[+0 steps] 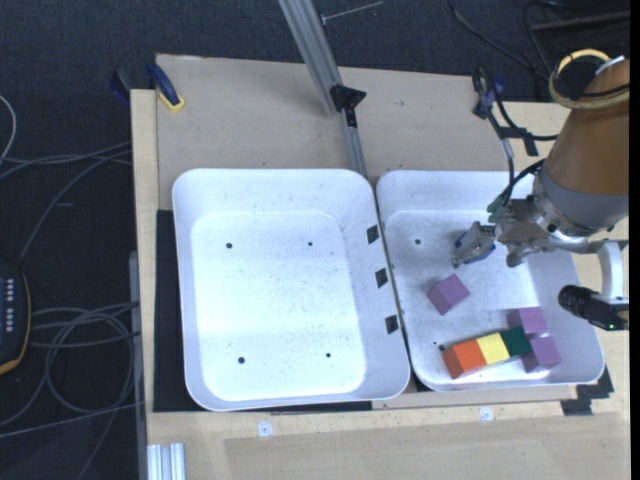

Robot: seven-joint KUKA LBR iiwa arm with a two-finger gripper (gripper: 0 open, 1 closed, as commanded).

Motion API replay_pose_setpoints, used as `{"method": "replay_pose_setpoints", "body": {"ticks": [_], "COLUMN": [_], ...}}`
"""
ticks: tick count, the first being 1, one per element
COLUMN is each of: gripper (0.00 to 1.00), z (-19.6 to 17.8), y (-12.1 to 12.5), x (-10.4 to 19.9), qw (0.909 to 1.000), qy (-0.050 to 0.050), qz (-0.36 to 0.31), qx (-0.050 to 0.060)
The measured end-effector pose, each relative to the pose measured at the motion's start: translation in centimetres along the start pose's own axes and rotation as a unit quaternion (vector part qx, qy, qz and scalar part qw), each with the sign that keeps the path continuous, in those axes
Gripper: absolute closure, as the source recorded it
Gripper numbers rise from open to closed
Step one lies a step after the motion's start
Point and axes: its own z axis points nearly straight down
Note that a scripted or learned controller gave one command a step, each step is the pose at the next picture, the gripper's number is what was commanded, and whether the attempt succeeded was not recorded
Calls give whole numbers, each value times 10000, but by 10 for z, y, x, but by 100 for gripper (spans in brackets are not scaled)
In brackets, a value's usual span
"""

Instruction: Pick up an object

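Right, claw [490,245] sits over the right bin [420,353], in its upper half, coming off the grey/orange arm [590,158] that enters from the right side. Can't tell if it's spread or closed: the tips are a dark blur against the white floor, and nothing shows between them.

Objs, all placed rel. to the right bin:
- purple cube [448,293] near the bin's middle, lying loose, tilted a bit, just below-left of the claw and apart from it.
- multicolour block [487,352] (orange, yellow, green sections in a row) near the bin's front wall, lying at a slight slant.
- purple L-shaped piece [537,336] in the bin's front-right corner, touching the green end of the multicolour block.

Left bin [190,298] sits flush against the right bin's left wall, w/ small black clips along the shared edge. Both rest on the wooden bench [260,118]; a metal rail [312,38] runs diagonally from behind the right bin's back-left corner.
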Motion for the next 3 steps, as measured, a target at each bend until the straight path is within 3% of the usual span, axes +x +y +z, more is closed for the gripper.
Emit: {"method": "replay_pose_setpoints", "body": {"ticks": [1,3], "gripper": [0,0], "z": [0,106], "y": [0,-3], "x": [0,3], "qw": [10000,10000], "qy": [-2,4], "qz": [0,6], "qx": [-6,35]}}
